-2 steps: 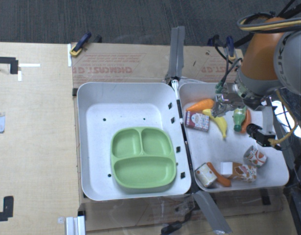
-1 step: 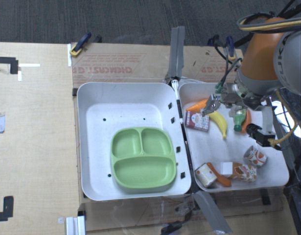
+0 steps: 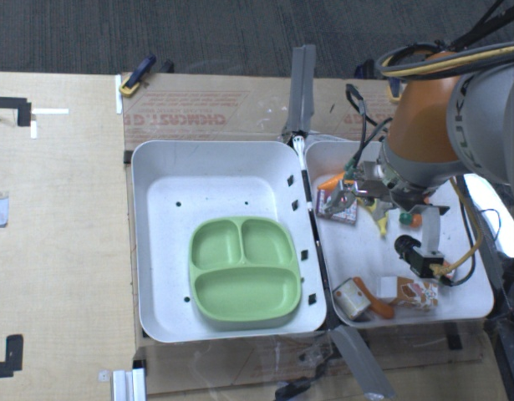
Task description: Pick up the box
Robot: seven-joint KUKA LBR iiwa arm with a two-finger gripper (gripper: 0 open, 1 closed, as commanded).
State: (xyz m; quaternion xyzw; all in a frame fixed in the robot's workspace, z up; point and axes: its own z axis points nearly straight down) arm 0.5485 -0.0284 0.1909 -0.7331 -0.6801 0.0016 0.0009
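A small purplish box (image 3: 335, 210) lies tilted in the right bin (image 3: 482, 303), close to that bin's left wall. My gripper (image 3: 350, 195) hangs directly over the box's upper right corner and overlaps it in the camera view. I cannot tell whether the box is gripped or only lies beneath the gripper. A second small box with a red and white pattern (image 3: 418, 293) rests near the right bin's front edge, well away from the gripper.
The left bin (image 3: 156, 224) holds a green divided plate (image 3: 244, 268). In the right bin lie an orange piece (image 3: 328, 182), a yellow item (image 3: 380, 216), a green bit (image 3: 404, 218), a small tin (image 3: 350, 299) and an orange stick (image 3: 377, 301). Cables (image 3: 424, 257) hang from the arm.
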